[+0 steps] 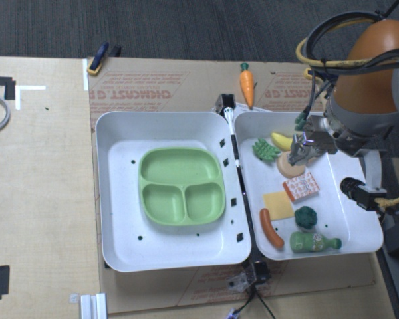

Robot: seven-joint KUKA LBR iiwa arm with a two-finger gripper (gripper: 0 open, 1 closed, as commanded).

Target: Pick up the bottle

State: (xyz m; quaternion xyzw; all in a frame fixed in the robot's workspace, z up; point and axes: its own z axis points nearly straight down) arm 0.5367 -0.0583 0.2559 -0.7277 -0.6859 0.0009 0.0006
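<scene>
Bottle [314,242]: green, lying on its side in the right bin [359,234], front corner, neck pointing right, nothing gripping it
Gripper [299,153]: low over the back half of the right bin, above the round tan disc [291,168], well apart from the bottle
Claw state: can't tell, tips blur into the wrist hardware and the clutter under them
Neighbours of bottle: broccoli [306,216] just behind and about touching it, sausage [271,228] just to its left, yellow cheese slice [278,205] further back
Other clutter: red-and-white packet [301,187], banana [282,140] and leafy green [266,150] near the gripper
Left bin [113,198]: green divided plate [182,186], not involved
Progress: my read, grasp not started, arm needs to travel toward the front of the bin first
Risk 1: closing where it hangs now would likely grab the disc or packet, wrong item
Risk 2: bottle is round and on its side, could roll or squirt out if pinched off-centre
Risk 3: broccoli so close may get caught or block a finger
Risk 4: front wall of the bin leaves little room for the finger on that side
</scene>
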